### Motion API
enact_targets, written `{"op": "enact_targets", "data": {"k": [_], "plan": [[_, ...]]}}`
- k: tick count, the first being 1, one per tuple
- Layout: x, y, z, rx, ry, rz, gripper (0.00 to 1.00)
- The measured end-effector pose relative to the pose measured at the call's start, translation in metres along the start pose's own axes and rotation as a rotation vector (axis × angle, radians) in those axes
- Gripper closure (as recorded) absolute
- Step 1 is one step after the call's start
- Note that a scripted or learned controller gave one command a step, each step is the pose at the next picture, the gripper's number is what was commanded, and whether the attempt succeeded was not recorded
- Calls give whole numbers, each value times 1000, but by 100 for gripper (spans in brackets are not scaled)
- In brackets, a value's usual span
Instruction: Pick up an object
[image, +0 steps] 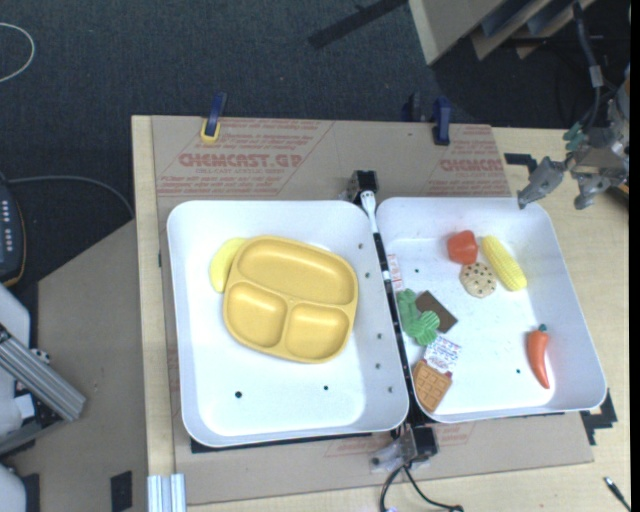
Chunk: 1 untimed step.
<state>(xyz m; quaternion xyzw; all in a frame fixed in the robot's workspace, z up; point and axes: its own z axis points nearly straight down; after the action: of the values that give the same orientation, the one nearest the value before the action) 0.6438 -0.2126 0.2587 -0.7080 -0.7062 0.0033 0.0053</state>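
Note:
The right bin (560, 395) holds several toy foods: a red tomato (461, 247), a yellow corn cob (503, 263), a speckled cookie (479, 280), a green leafy piece (418, 318) beside a brown chocolate square (438, 310), an orange carrot (539, 357) and a waffle (431, 384). My gripper (560, 187) hovers over the bin's far right corner, above and right of the corn. Its two grey fingers (535, 184) are spread open with nothing between them.
The left bin (200, 380) carries a yellow divided plate (290, 298) with a yellow banana-like piece (222, 262) tucked at its left edge. A white printed tag (443, 352) lies near the waffle. Clamps (211, 122) hold the cardboard at the bench's far edge.

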Motion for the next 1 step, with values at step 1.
{"op": "enact_targets", "data": {"k": [1], "plan": [[1, 2, -8, -13, -3, -3, 0]]}}
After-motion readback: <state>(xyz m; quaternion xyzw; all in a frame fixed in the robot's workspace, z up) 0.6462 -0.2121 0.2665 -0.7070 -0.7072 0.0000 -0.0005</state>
